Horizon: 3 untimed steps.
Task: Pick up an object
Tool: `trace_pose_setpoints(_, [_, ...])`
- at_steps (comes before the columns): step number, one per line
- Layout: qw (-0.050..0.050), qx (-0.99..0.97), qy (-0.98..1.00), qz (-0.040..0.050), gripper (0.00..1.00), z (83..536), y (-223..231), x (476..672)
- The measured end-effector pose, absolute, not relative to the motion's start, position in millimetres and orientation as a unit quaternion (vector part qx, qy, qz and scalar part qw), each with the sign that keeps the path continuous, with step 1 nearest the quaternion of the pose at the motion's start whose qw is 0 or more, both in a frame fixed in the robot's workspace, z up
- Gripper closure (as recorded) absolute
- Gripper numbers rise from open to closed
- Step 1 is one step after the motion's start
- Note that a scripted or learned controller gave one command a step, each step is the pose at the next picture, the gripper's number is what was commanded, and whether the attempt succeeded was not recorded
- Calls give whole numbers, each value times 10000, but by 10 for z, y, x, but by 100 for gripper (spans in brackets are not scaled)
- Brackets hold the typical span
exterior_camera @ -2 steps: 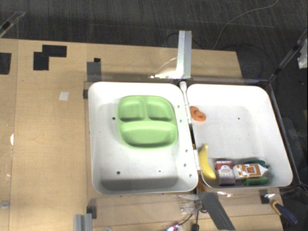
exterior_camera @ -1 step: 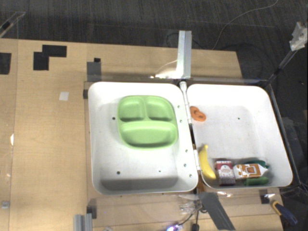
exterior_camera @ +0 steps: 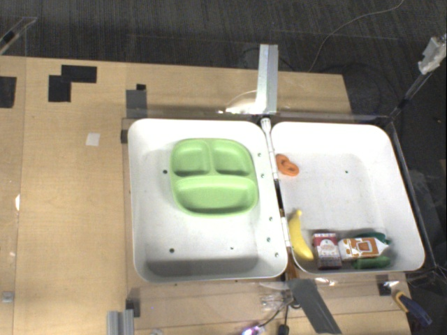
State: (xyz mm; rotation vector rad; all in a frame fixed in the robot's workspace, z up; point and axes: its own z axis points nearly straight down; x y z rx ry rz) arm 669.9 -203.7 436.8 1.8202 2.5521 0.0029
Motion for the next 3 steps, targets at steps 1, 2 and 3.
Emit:
trace_pose_setpoints(1, [46,4442,8959,9,100,4378,-2041,6698])
trace_pose_setpoints(2, [33,4416,8972,10,100,2363,-1870,6612])
trace_pose_setpoints(3, [53,3385,9410,6,100,3774,-2051,6564])
